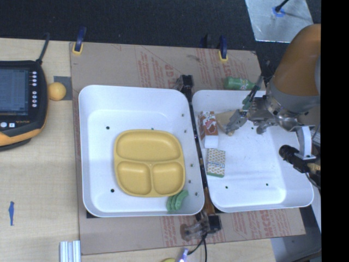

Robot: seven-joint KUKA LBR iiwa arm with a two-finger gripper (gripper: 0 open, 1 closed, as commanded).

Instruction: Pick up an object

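I am looking down at a slant on a bench with a brown cardboard sheet (240,64) that carries two shallow white bins side by side. My arm (297,64), grey with an orange band above the wrist, reaches in from the right, over the right bin (256,195). My gripper (235,123) points left and hangs above the upper left part of that bin; I cannot tell from here how it is set, and nothing shows in its grasp.

Against the right bin's left wall lie three small things in a column: a reddish-brown packet (208,123) at the top, just left of my gripper tip, a small white block (211,141) touching it below, and a patterned yellow-green packet (216,162) below that.

The left bin (98,108) holds a yellow divided tray (148,161), lying flat near its centre, with one long compartment on top and two smaller ones beneath. A small green object (177,201) sits at the tray's lower right corner, against the bin's bottom edge.

Outside the bins, a green object (237,83) lies on the cardboard just above the right bin. At far left a handheld control pendant (19,102) rests on the wooden bench, with a yellow ball (56,91) beside it
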